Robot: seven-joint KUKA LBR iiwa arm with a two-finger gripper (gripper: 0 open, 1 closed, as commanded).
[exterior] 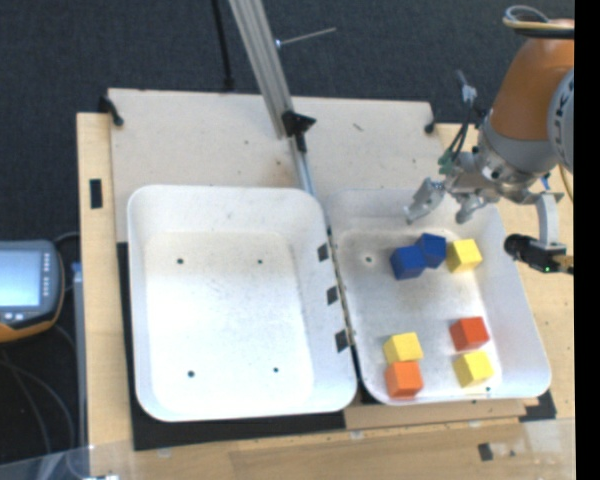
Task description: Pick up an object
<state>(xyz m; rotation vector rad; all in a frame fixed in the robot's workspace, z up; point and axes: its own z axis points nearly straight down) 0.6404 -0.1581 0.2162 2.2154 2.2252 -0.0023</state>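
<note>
Two-finger metal gripper, fingers spread and nothing between them, is poised above the blue plastic block in the right white bin, presumably for descent.

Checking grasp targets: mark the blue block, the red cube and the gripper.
Blue plastic block (417, 256): camera view, middle of its top face.
Red plastic cube (468, 332): camera view, centre of its top face.
Grey two-finger gripper (446, 204): camera view, midway between the fingertips.

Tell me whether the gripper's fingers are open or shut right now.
Open: the gripper has its fingers spread apart above the right bin, with nothing between them.
</note>
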